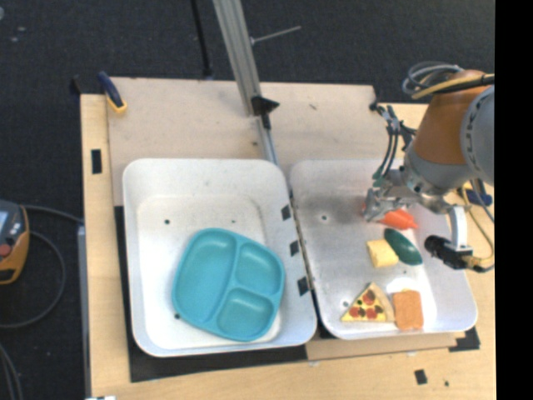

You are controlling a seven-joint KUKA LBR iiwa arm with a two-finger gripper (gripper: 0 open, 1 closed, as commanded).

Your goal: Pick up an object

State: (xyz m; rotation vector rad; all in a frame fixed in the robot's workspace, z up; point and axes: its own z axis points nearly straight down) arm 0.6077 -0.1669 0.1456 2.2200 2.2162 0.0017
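Nothing lifted yet, I'd say: the gripper [385, 211] hangs right at the orange carrot toy [399, 219] in the right bin [333, 248], its grip state impossible to tell.

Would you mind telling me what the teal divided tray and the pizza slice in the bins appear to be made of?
Teal divided tray: likely moulded plastic, smooth with a soft sheen; its colour is uniform and its compartment ridges are rounded. Pizza slice: apparently a toy, plastic or rubber, matte; its toppings look flat and painted. The exact material is unclear at this distance.
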